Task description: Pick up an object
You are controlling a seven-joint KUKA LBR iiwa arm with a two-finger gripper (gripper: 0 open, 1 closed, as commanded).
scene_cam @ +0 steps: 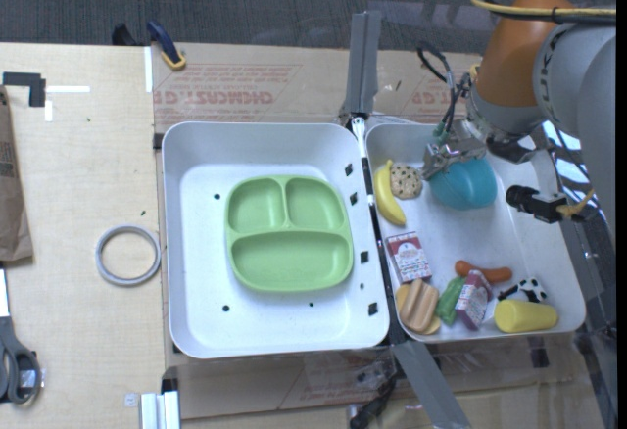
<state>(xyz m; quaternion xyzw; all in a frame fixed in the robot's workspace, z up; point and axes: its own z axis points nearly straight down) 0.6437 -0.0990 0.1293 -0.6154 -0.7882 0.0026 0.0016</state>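
On the far left of the worktop [78,182] lies one brown paper bag [12,187], with one roll of clear tape [128,254] just right of it and one pair of scissors [18,373] at the near left corner. Further right, one blue clamp [168,44] sits at the far edge of the cardboard. Two white bins stand side by side: the left bin [186,251] holds a single green divided plate [289,233], with three compartments, lying flat in its middle. The right bin [549,251] holds the rest, one of each: a yellow banana [389,199] along its left wall, a spotted cookie [406,181] touching the banana's far end, a small red and white packet [408,257] nearer, a hot dog bun [419,306] at the near left corner, a green and red wrapped bundle [464,300], an orange carrot-like piece [484,272], a yellow cylinder [525,316] with a small black and white ball [530,291] just behind it, and a teal cup [464,182] in the far part. The gripper [446,155] hangs over the far part of the right bin, its jaws right at the teal cup's left rim; whether they are apart or clamped on it, I cannot tell.
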